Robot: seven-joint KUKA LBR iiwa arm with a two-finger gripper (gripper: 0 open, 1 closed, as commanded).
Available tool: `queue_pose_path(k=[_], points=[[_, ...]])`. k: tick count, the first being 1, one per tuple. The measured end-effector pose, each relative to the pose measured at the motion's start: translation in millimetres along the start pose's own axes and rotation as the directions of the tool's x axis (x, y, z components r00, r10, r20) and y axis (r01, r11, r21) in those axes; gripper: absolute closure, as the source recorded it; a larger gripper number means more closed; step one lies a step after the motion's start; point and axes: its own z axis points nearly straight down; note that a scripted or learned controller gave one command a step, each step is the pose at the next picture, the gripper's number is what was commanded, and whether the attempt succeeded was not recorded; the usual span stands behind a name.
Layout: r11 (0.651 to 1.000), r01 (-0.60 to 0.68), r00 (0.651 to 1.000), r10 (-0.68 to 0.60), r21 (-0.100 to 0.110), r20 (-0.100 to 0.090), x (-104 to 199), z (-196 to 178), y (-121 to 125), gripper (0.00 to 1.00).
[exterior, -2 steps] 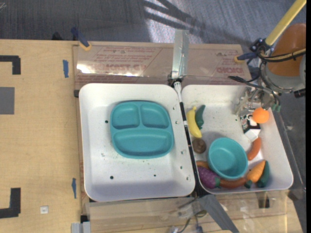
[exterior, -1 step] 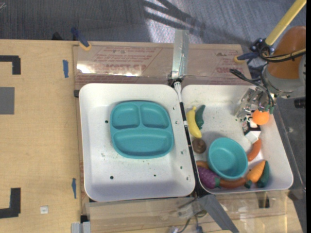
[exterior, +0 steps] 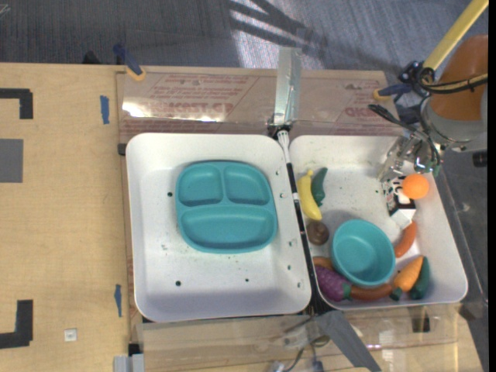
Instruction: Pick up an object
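The gripper hung over the right bin's far right corner, just above a small orange ball. Whether it was open or closed could not be determined, and no object showed in its grasp. The left bin held a teal divided plate.

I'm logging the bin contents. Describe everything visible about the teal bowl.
The teal bowl is round, of smooth matte plastic by its look, upright with its hollow open upward and nothing visible inside. It sits in the right bin, toward the near side. Toy foods crowd it: a purple piece at its near-left rim, a carrot at its right.
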Motion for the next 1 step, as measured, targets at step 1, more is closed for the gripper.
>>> queue_pose_path(k=[1], points=[[1.0, 0.0, 1.0, 0.0, 0.002, -0.011, 2.3, 2.5, -0.6, 0.0]])
